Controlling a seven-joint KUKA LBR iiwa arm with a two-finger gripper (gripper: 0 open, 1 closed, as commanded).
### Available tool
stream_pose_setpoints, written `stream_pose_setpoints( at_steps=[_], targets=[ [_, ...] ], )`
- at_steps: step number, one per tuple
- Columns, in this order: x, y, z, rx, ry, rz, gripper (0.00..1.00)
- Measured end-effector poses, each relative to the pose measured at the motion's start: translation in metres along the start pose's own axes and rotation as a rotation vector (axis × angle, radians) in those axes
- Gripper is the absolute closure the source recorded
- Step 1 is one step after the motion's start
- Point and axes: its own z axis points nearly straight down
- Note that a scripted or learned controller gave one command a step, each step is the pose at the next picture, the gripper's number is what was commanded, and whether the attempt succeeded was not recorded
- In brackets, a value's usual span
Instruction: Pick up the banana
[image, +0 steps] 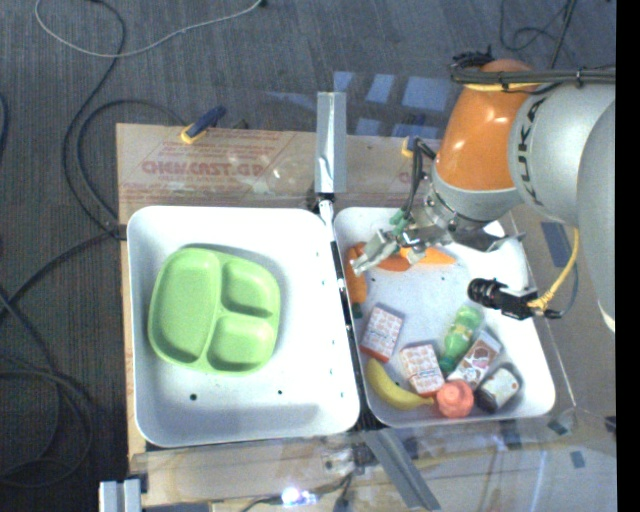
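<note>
One curved yellow banana (392, 389) is lying near the bottom edge of the right-hand shallow white plastic bin (532, 330), in the lower middle of the frame, and we are treating its bearing from the grey two-finger gripper (383, 250) as the fact the coming move turns on. We are seeing the gripper up near the bin's top left corner, just above a flat orange object (432, 256), so the fruit is sitting almost straight below it in the picture, well apart, at the opposite end of the bin. Its long axis is running roughly left to right with the ends curling upward, and the right end is tucked under a small red-and-white carton (422, 367). The fingers appear narrowly parted and are holding nothing.

We are judging room as tight: a second red-and-white packet (382, 332) is sitting just above the banana's left end, a round pink-red fruit (455, 398) is touching or nearly touching its right end, and the bin wall is close below. A green bottle (458, 338) is standing further right. The left bin is holding a light green divided plastic tray (214, 310).
</note>
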Motion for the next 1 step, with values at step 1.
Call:
stream_pose_setpoints(
  at_steps=[1],
  targets=[
    [-0.0210, -0.1045, 0.0326, 0.002, 0.001, -0.032, 0.00]
  ],
)
